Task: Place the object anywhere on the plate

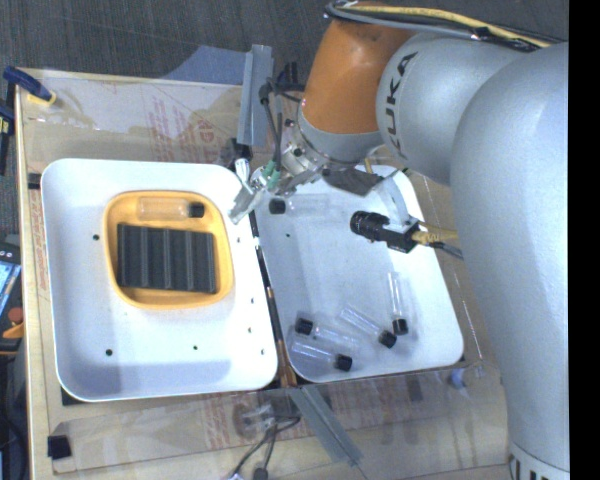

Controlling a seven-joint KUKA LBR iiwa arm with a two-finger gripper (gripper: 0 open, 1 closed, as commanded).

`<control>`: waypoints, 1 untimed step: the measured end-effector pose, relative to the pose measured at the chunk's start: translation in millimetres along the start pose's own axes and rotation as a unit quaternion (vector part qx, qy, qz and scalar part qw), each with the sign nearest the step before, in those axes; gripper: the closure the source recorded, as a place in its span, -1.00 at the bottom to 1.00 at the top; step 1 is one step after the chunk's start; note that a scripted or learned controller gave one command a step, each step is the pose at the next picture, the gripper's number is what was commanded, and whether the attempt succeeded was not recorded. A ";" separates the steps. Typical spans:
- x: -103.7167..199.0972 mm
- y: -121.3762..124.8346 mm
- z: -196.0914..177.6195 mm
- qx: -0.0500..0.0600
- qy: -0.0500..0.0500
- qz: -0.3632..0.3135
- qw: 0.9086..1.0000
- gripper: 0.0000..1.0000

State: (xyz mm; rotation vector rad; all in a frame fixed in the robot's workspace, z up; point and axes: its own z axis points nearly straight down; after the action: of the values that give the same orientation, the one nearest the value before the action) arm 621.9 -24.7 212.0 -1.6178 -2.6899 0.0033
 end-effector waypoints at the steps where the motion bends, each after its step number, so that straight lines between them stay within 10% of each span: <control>1: -14.2 20.8 20.1 -0.002 -0.002 -0.183 0.983 -1.00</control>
State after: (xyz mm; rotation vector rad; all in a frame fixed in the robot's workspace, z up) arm 646.8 -27.5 191.8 -1.0987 -2.9447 0.0006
